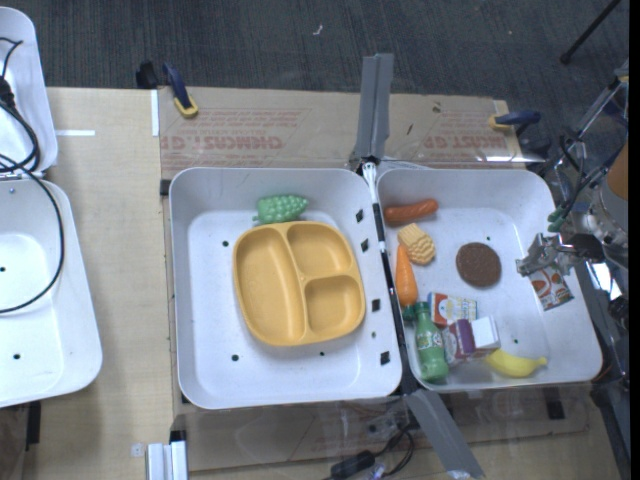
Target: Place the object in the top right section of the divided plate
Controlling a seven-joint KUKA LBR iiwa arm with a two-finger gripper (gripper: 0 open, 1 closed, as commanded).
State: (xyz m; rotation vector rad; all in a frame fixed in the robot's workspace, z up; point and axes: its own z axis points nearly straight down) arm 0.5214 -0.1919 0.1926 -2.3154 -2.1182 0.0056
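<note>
Two white bins sit side by side: the left bin (195, 298) holds one yellow divided plate (298, 282) with three sections, and one green leafy toy (281, 207) touching the plate's far rim. The right bin (500, 193) holds eight loose items: one hot dog (411, 210) near the far wall, one waffle (416, 243) just below it, one carrot (405, 276) along the divider, one brown patty (478, 264) in the middle, one small carton (452, 308), one green bottle (430, 341), one purple-and-white box (472, 336) and one banana (516, 364) near the front right corner. The last four crowd together, touching or overlapping, so their edges are hard to separate. The gripper (545, 258) hangs over the right bin's right side, and just beneath it is a small red-and-white packet (552, 289), tilted against the bin's rim. The packet lies right at the fingertips, but whether they are clamped on it or merely above it cannot be told; the metal tip is small and blurred. The arm (610, 203) is cut off by the right edge. All three plate sections hold nothing.
</note>
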